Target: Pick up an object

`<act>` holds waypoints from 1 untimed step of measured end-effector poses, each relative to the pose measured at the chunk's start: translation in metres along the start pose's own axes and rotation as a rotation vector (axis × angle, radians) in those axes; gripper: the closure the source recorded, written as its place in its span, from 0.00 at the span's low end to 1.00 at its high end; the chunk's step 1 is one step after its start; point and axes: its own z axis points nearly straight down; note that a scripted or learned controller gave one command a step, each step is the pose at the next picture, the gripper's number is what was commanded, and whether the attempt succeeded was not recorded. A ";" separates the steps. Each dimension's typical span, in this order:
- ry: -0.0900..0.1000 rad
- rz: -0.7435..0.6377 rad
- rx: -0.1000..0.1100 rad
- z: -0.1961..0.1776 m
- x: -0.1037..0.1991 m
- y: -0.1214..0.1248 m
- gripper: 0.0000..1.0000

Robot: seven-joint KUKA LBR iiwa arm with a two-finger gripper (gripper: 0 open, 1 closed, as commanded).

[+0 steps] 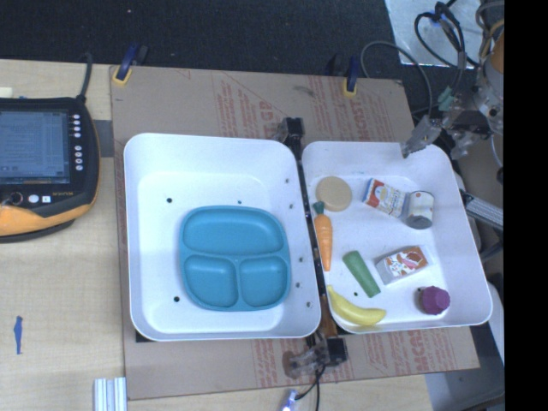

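Tool [435,135] hovers over far right corner of right bin [467,229], nothing in it; can't tell its state. Below & just left of tool: milk carton [383,196] lying touching grey tin [419,209]. Further down: juice box [401,264], green stick [361,274], purple grape [434,300], banana [355,310]. Carrot [323,240] & cookie [335,193] well left.

Teach pendant [38,165] left of bins; blue clamps [127,62] on cardboard [257,101].
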 end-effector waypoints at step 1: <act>0.000 -0.002 0.002 0.110 0.037 -0.014 0.00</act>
